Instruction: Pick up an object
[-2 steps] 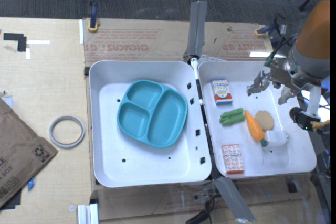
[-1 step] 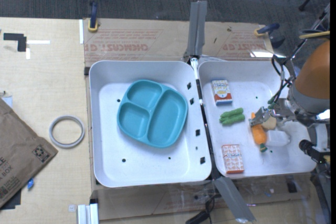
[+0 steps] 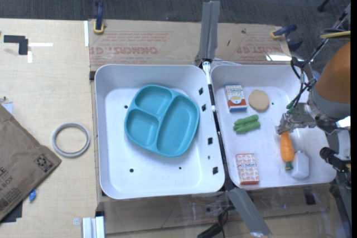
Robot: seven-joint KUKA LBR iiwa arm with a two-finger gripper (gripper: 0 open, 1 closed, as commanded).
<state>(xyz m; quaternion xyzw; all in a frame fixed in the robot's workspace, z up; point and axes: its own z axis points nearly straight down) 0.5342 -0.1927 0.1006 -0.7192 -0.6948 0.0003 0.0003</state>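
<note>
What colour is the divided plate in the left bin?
Light blue, a plain turquoise shade. The divided plate shows clearly in the camera view, lying in the left bin.

A divided plate [image 3: 162, 120] is lying in the left bin [image 3: 111, 175]. In the right bin [image 3: 268, 178], a small carton [image 3: 236, 98] is sitting beside a round cookie [image 3: 259, 100], with a pea pod [image 3: 246, 124] just in front of them. Another carton [image 3: 247, 168] is lying nearer the front, and a carrot [image 3: 286, 148] is resting to its right.
</note>
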